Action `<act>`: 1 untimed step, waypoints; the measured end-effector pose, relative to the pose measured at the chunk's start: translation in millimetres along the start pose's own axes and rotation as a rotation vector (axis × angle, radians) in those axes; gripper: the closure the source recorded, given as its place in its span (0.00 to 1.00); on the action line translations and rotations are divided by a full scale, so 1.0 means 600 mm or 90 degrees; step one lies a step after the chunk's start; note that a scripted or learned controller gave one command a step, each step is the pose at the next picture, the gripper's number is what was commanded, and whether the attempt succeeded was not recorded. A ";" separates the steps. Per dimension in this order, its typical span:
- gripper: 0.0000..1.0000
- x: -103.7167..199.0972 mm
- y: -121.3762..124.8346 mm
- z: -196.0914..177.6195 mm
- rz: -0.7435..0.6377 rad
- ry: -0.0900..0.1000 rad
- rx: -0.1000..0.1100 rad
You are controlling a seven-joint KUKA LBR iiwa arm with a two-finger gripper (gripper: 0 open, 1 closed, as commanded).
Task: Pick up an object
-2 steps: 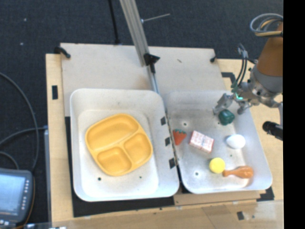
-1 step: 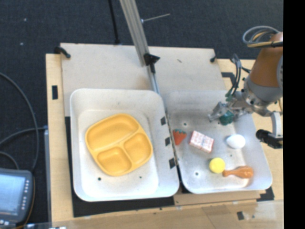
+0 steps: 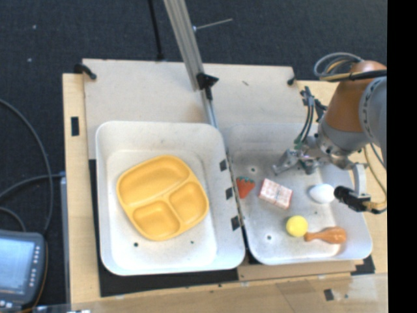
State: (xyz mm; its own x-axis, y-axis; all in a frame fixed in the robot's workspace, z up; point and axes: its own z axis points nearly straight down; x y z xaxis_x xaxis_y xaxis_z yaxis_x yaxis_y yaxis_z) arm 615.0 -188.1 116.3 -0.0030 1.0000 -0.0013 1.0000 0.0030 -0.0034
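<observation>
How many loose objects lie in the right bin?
5: strawberry at its left edge, pink block beside it, white egg, yellow ball, orange drumstick. The arm may hide others.

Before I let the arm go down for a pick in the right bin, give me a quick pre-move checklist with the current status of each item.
1. Gripper is over the right bin, above its far part: ok.
2. Gripper carries nothing: cannot tell.
3. Targets in the right bin: white egg, yellow ball, pink block, strawberry toy, orange drumstick toy: ok.
4. Gripper directly above a target: not ok; all lie nearer the camera.
5. Objects apart from each other: ball and drumstick nearly touch, cannot tell.
6. Yellow tray lies in the left bin, out of the way: ok.
</observation>
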 end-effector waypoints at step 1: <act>0.00 -0.002 0.000 0.026 0.001 -0.001 -0.002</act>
State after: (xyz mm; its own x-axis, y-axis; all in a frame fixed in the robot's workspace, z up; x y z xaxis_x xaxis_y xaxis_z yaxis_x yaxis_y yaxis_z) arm 615.2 -189.3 100.7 -0.0011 1.0000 -0.0031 1.0000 0.0011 -0.0005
